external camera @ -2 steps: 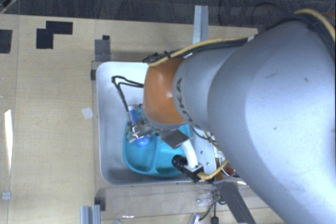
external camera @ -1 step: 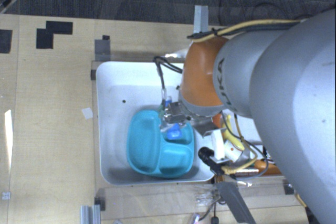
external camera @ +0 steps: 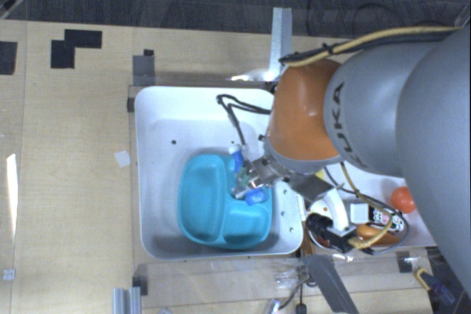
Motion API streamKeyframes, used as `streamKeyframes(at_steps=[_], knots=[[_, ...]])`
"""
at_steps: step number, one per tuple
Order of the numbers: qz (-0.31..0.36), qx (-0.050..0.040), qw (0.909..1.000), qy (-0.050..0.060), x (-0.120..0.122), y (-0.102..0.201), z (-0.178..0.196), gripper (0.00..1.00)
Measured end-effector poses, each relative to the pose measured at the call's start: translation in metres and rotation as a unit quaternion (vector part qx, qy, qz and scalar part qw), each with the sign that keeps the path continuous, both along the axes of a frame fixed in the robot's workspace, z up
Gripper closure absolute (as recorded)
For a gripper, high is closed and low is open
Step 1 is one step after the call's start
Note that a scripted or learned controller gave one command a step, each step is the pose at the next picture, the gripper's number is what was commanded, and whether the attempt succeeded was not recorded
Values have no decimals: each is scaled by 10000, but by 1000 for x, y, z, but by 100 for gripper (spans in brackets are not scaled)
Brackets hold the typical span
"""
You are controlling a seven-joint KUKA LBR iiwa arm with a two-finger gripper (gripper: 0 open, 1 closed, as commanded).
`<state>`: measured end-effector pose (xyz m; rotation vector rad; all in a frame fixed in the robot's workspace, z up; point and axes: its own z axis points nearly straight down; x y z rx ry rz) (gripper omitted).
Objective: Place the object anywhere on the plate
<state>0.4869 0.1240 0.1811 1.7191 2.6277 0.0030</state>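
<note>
In the camera view, the gripper (external camera: 249,184) was seen low over the right edge of the turquoise plate (external camera: 206,198) in the left bin (external camera: 158,158). A small blue object (external camera: 255,195) appeared pinched between its narrowly set fingers. Release was judged best made low, further over the plate's hollow.

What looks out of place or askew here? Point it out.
Nothing looks spilled or broken. The blue plate lies flat in the left bin. The gripper sits at the plate's right rim beside a small blue object; whether it is gripped is unclear.
</note>
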Motion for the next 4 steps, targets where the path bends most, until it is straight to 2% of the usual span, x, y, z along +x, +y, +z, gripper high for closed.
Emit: streamKeyframes(at_steps=[1, 2, 3, 4], knots=[[1257, -3, 9921, 12, -1, -12, -26, 100], [2148, -2, 9767, 11, -1, -13, -42, 100], [2540, 4, 9671, -151, 9, -7, -58, 100], [3440, -15, 9390, -30, 1, -56, 4, 100]])
